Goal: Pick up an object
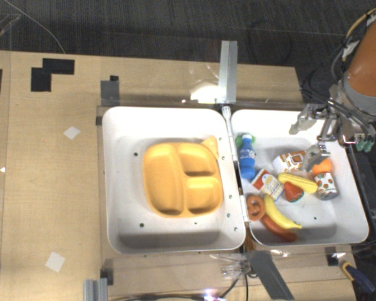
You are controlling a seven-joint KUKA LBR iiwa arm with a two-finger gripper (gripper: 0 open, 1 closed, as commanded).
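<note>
Targeting falls, we judge, on the cluster in the right bin (357, 224), since the task names no item. The banana (279, 213) lies near the bin's front, long axis diagonal, one tip toward the divider, the other toward the front right. The blue bottle (245, 159) lies along the divider, green cap away from us. The end effector (319, 148) hangs over the orange toy (321, 166); we cannot tell its opening. The left bin (116, 187) holds a yellow tray (178, 179) on the worktop (44, 187).
</note>
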